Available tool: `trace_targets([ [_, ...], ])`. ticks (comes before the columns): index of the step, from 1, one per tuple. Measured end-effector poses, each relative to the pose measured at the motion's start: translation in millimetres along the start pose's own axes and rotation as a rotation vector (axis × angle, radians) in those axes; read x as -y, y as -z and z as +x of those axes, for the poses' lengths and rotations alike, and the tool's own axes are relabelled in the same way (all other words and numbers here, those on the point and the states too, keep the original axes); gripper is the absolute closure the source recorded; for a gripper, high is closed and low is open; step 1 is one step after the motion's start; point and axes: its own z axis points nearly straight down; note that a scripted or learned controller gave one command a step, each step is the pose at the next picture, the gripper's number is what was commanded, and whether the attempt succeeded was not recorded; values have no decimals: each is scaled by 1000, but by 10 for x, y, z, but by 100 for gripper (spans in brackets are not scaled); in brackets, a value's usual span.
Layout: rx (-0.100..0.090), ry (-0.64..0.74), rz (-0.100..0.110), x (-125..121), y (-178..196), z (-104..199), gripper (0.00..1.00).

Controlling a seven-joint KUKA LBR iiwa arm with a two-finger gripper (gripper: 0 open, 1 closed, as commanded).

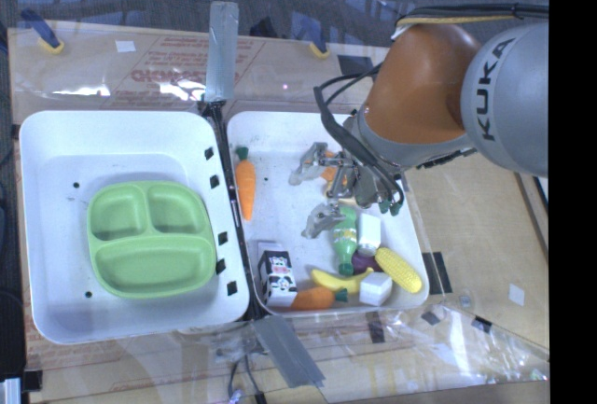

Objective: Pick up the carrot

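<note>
Carrot (pixel 245 188) lying at right bin's (pixel 280 127) left wall; gripper (pixel 313 192) hovering just right, fingers (pixel 306 165) spread apart, gripping nothing.

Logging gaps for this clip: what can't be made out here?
- Claw: whether anything is pinched; too small in the camera view.
- Right bin far-right side: covered by the arm.
- Toy pile: pieces overlap, lower ones hidden.
- Carrot lies plainly apart.
</note>
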Motion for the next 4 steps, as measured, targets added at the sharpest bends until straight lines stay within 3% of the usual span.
trace_targets([
  [1, -10, -72, -3, 522, -998, -356, 0],
  [2, 2, -389, -1, 270, -1279, -709, 0],
  [3, 5, -336, -1, 107, -1259, -999, 0],
  [4, 2, -623, 2, 31, -1268, -852, 0],
])
